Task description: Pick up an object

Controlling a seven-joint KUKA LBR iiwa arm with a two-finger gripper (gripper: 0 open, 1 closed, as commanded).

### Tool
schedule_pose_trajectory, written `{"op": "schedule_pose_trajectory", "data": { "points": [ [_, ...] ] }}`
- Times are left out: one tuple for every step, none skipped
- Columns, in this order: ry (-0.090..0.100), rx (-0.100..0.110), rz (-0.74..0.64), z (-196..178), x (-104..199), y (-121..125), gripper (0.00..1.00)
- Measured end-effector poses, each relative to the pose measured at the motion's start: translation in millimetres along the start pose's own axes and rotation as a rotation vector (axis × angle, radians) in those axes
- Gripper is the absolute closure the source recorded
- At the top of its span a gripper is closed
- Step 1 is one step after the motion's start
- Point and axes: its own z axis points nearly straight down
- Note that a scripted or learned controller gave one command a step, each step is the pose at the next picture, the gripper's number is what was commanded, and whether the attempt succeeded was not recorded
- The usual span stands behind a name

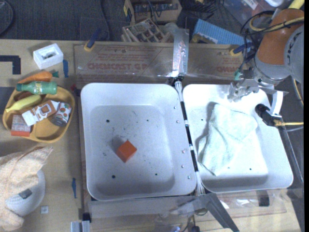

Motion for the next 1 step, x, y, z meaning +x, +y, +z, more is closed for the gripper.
{"op": "schedule_pose_trajectory", "data": {
  "points": [
    [0.000, 0.000, -0.001, 0.2, 0.3, 0.0, 0.00]
  ]
}}
